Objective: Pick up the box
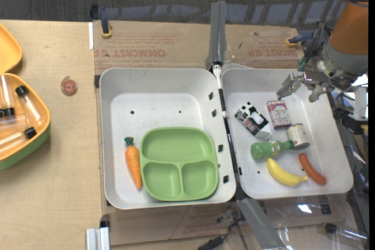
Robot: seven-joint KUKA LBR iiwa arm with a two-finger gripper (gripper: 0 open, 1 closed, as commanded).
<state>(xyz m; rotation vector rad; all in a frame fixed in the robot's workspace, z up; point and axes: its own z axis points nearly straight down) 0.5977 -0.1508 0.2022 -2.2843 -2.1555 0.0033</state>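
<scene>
Clearly, small pink box (278, 113) (upright), right bin (340, 143)

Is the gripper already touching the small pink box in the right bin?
Apart. The camera view shows the gripper above the box, with bare white bin floor between them.

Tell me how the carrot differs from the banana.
The carrot is orange with a green top; the banana is yellow. The carrot lies in the left bin, beside the green divided plate; the banana lies in the right bin, near the red sausage and a green bottle-like toy. The carrot is straight and runs up and down the view; the banana is curved and lies slantwise. Both look like toy food lying flat on a bin floor.
</scene>
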